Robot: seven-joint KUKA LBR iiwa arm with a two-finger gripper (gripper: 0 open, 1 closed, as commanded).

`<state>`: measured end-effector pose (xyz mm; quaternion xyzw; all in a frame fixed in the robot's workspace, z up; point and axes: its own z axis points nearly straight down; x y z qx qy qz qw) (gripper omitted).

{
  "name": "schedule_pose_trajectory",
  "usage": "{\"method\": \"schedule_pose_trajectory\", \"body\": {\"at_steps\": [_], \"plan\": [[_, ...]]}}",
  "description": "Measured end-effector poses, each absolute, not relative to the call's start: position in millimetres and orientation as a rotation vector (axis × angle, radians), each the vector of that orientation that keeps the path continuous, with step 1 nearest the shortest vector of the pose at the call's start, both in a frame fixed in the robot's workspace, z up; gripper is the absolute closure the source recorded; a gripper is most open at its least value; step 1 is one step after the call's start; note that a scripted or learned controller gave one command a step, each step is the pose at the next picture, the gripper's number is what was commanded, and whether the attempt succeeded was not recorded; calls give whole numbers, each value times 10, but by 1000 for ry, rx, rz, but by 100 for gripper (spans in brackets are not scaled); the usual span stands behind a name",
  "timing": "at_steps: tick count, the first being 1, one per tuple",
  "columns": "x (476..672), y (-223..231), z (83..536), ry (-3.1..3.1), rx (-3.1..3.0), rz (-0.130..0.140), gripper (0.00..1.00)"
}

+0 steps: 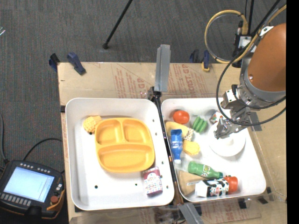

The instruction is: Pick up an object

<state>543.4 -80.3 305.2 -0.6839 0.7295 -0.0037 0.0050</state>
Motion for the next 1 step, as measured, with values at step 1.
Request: {"method": "schedule_pose_trajectory", "body": {"at_steps": [1], "plan": [[5412,-811,2991,2293,-2143,7,0]]}}
